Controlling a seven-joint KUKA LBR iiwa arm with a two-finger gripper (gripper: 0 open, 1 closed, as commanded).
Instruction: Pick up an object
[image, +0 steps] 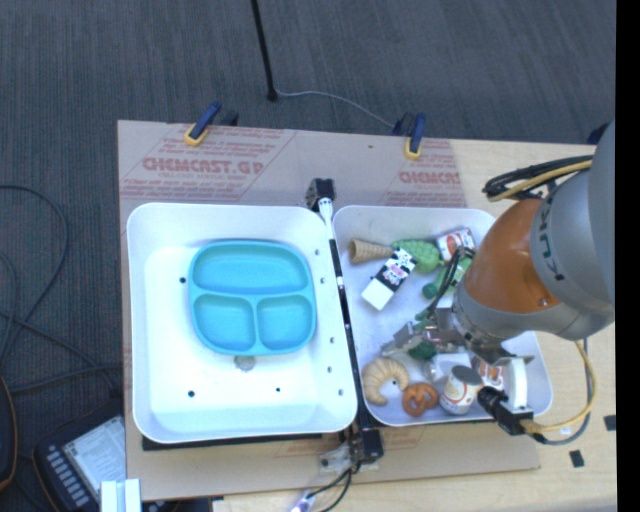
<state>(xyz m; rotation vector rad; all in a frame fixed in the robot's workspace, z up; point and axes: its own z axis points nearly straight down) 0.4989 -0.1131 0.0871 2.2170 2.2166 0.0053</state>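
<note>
We are looking down on a worktop (200, 165) covered with printed cardboard that two clamps, one with a blue handle (203, 122) and another (414, 136), pin at its far edge, presumably so the sheet cannot slide under the bins. The left bin (160, 400) carries a blue divided tray (252, 296), lying flat in the middle with its three compartments facing up, and a small grey bit just at the tray's near rim. The right bin (345, 225) holds the clutter that the task draws from: a cone-shaped piece (367, 250) near its far left corner, a black-and-white carton (388, 279) beside it, a green toy (420, 254), a small can (457, 242) toward the far right, and along the near edge a croissant (385, 377) with a brown pretzel-like piece (420, 398) touching it. The arm reaches in from the right, its orange band (510, 265) bulking over the right half of that bin, and the tool (432, 338) hangs low among the items in the bin's middle, just beyond the croissant. We judge it is placed there to try a pick from the densest patch. Which object it is aiming at we cannot tell, and the wrist hides enough that we cannot tell the tool's state either; nothing is visibly lifted clear of the bin.
</note>
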